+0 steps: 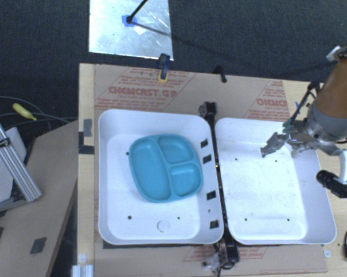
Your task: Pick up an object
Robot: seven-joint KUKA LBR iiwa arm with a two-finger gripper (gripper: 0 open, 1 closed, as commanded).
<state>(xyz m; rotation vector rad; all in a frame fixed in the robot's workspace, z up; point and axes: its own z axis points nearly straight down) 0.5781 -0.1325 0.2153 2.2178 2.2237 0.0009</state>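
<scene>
A light blue divided plate (162, 167) lies flat in the middle of the left white bin (113, 132), with three compartments facing up. Near that bin's front edge rests a small pale round piece (163, 225). My gripper (272, 146) hangs over the upper right part of the right white bin (313, 227), reaching in from the right below the orange band of the arm (342, 85). It is well to the right of the plate, across the divider between the bins. I see nothing in its grasp.
The bins sit side by side on a cardboard sheet (141, 88), joined by a black-clipped divider (214, 160). A metal frame (11, 162) stands at the left, off the bench. A shiny plate (129, 24) lies beyond the back edge.
</scene>
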